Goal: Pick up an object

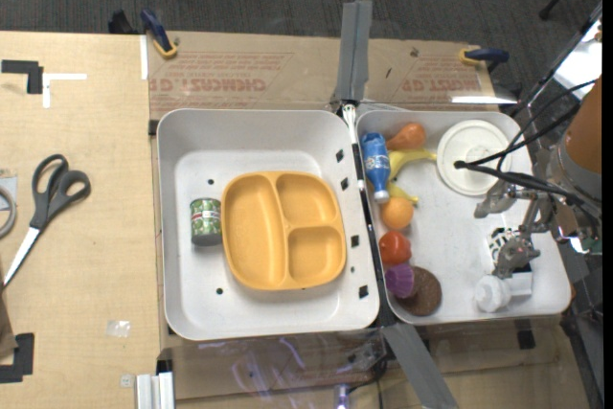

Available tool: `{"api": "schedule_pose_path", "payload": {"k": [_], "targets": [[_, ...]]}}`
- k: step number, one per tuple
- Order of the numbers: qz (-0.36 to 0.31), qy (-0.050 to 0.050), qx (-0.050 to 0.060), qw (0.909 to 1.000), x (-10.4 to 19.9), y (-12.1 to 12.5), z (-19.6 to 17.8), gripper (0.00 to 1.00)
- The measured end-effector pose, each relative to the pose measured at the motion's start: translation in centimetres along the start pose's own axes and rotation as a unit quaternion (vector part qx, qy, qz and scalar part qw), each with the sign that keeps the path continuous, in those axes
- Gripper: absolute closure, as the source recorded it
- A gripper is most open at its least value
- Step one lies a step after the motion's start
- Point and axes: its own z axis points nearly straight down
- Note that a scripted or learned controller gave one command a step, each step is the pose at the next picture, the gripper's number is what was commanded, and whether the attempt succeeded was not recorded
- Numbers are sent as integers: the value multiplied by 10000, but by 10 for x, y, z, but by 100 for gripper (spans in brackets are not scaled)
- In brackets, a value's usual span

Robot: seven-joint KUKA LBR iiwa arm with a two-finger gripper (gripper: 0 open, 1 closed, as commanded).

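Observation:
My gripper [511,227] hangs low over the right part of the right bin [450,225], reaching in from the right edge. Just beside it lies a small white and green object [499,244], and below that a white cup-like piece [492,294] near the bin's front right corner. Along the bin's left side sit a blue bottle [374,164], a banana [406,170], an orange fruit [397,214], a red tomato [394,248], a purple item [399,280] and a brown round piece [423,292]. A white round lid [476,156] rests at the back.
The left bin [182,206] holds a yellow divided plate [283,230] and a green can [205,221]. Scissors [48,192] lie on the bench at the far left. Black cables [517,144] run over the right bin's back right corner.

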Motion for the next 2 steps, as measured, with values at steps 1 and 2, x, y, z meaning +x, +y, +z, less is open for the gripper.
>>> {"api": "schedule_pose_path", "payload": {"k": [1,2], "targets": [[318,-2,2,9995,-24,-29,120,0],[149,-1,-1,9999,4,17,127,0]]}}
